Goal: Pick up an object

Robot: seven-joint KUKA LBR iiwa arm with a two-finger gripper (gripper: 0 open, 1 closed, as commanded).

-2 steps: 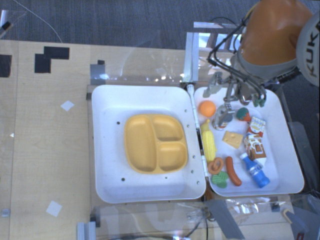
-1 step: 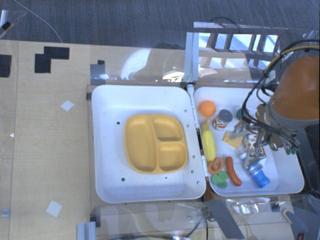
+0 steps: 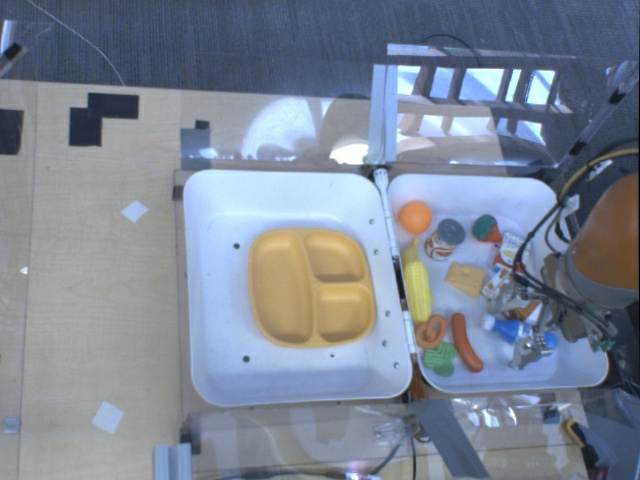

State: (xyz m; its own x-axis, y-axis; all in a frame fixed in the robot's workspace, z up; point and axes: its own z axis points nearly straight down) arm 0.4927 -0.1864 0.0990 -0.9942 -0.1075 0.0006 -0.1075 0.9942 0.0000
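The pincer (image 3: 531, 346) hovers low in the right bin (image 3: 580, 373); a red sausage (image 3: 466, 341) lies just left.

Light wooden bench (image 3: 90, 298) (black squares at left), dark grey carpet floor (image 3: 250, 28), glare patches

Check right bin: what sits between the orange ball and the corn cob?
Nothing. In the camera view the orange ball sits at the bin's far left corner, the corn cob nearer along the same wall; bare white floor between. The can lies off to the right.
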